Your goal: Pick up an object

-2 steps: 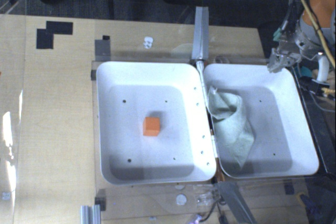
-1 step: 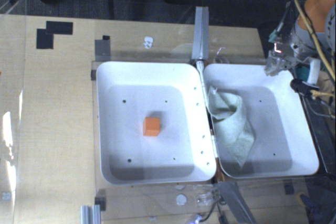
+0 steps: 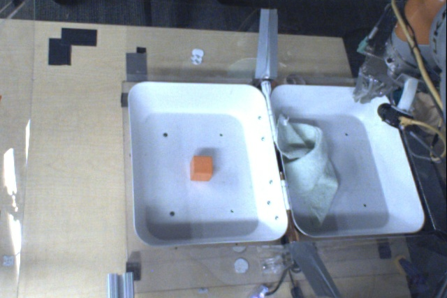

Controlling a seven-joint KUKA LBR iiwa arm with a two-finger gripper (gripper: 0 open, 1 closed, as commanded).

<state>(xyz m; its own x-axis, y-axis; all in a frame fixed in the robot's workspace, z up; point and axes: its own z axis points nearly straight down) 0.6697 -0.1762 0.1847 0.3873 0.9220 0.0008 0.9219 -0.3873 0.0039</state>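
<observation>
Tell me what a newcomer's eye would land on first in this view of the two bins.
The small orange cube stands out most, alone near the middle of the left bin. Next comes the crumpled pale cloth, lying against the left side of the right bin. The arm's tool sits over that bin's far right corner, apart from both things.

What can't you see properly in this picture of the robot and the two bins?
- The pincer, camera view: small and blurry over the right bin's far corner, so open or shut is unclear.
- The arm: cut off by the picture's right edge.
- The cloth: crumpled, so anything under its folds is hidden.
- The cube in the left bin: its underside and far faces are hidden from above.
</observation>
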